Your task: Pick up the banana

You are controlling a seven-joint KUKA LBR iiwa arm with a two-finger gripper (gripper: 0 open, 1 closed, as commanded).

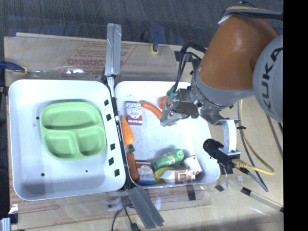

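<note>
1. The arm (240, 52) reaches in from the right, its broad orange band over the upper right corner of the right bin (149, 88), with the wrist bent down and leftward into that bin.
2. The pincer (166, 121) hangs at the end of the wrist over the upper middle of the right bin, its tip pointing down toward the bin floor; whether it is spread or closed cannot be told, and nothing can be made out in its grasp.
3. The banana (162, 163) lies in the lower part of the right bin, a yellow curve partly tucked under a green bottle (172, 156), well apart from the pincer.
4. Beside the banana sit a small carton (183, 175) to its right and a red-and-blue box (144, 172) to its left.
5. A carrot (126, 131) lies along the left wall of the right bin, and a red-and-white packet (134, 113) rests near the upper left.
6. An orange item (151, 109) lies just left of the pincer.
7. The left bin (29, 177) holds a green divided tray (73, 129).
8. Both bins rest on the surface (53, 52).
</note>
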